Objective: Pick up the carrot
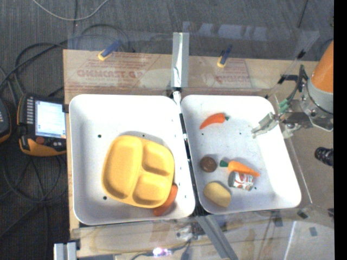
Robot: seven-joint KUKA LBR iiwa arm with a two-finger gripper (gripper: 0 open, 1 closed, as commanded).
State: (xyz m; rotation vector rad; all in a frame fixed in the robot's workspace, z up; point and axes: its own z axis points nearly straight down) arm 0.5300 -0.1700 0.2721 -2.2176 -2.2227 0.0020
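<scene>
Tabletop (76,69), two white bins. Left bin (87,118): yellow divided plate (138,169). Right bin (282,188): carrot (243,168) at 6 o'clock atop can (240,181); second carrot (212,120) at 11. My pincer (265,124) hovers at bin's 2 o'clock edge, jaws spread, empty. Approach step, I judge; next: swing toward chosen carrot, descend.

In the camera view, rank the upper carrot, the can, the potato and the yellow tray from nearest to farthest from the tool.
1. Upper carrot, right bin, to the tool's image left.
2. Can, lower in the right bin.
3. Potato, right bin's lower corner.
4. Yellow tray, left bin.
</scene>
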